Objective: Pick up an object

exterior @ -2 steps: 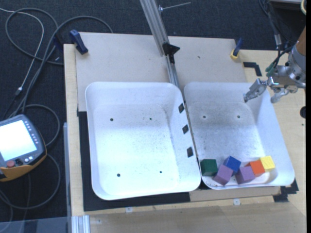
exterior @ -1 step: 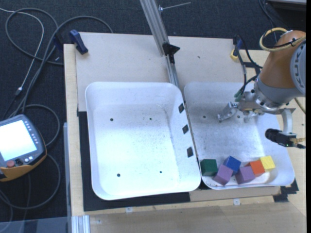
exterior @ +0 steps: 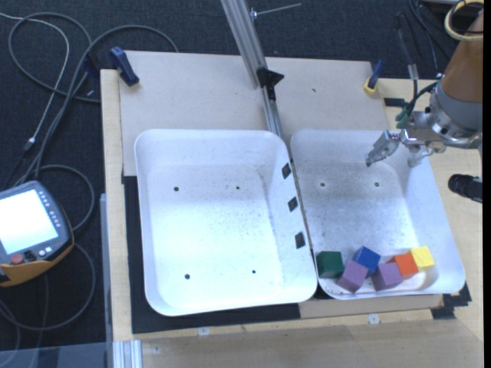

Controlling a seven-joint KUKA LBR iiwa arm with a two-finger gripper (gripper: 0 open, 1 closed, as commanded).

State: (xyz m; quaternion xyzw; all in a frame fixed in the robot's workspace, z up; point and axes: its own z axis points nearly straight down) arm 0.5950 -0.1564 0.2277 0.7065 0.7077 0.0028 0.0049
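Note:
Several small blocks lie along the near edge of the right bin [exterior: 337,167]: a green cube [exterior: 331,264], a purple one [exterior: 354,274], a blue one [exterior: 367,258], a second purple one [exterior: 387,275], an orange one [exterior: 406,264] and a yellow one [exterior: 422,257]. My gripper [exterior: 397,150] hangs over the far right part of that bin, well above and behind the blocks. Its two fingers stand apart, open, with nothing between them.
The left bin [exterior: 207,152] sits beside the right one on a beige board. A slanted metal rail [exterior: 244,37] runs down to the gap between the bins. A blue clamp [exterior: 123,65] and a yellow-blue clamp [exterior: 374,79] hold the board's far corners. A teach pendant [exterior: 29,232] lies at left.

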